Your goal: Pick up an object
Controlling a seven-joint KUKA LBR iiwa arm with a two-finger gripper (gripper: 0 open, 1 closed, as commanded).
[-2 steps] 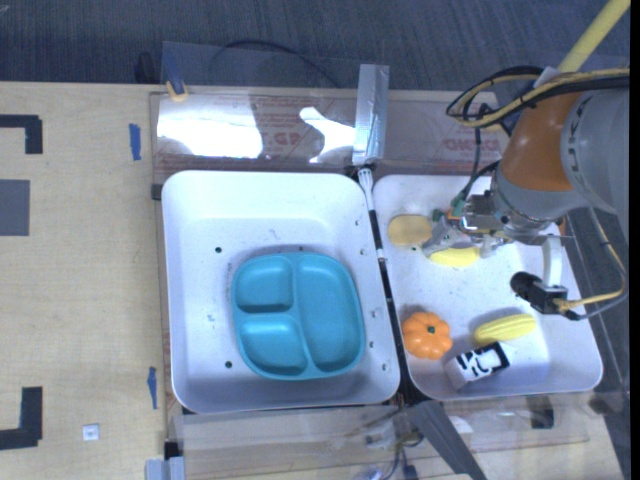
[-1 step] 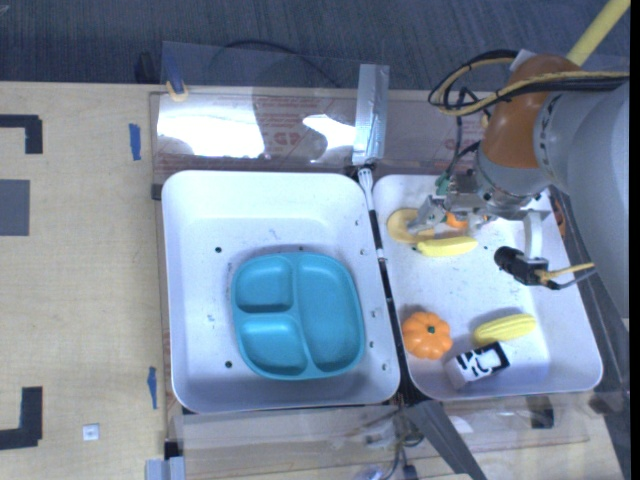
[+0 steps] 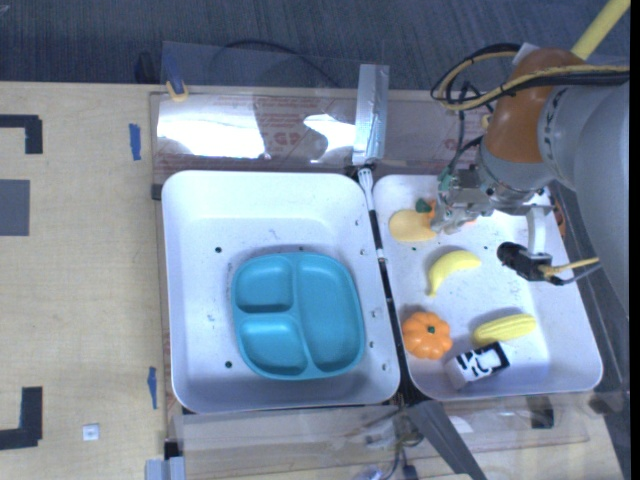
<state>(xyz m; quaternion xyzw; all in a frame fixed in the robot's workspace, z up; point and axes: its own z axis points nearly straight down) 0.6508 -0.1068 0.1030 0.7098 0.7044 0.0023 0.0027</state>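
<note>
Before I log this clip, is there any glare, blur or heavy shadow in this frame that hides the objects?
Camera view: bright glare on the shiny sheet behind the left bin. Inside the bins the light is even and shadows are soft. The gripper looks slightly soft, but the banana and blue tray read clearly.

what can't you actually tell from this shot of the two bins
1. Camera view: the right end of the yellow fruit is covered by the gripper, so contact between them cannot be judged.
2. Camera view: the black-and-white object is too small and blurred to identify.
3. Camera view: the far corner of the right bin is hidden under the arm.
</note>
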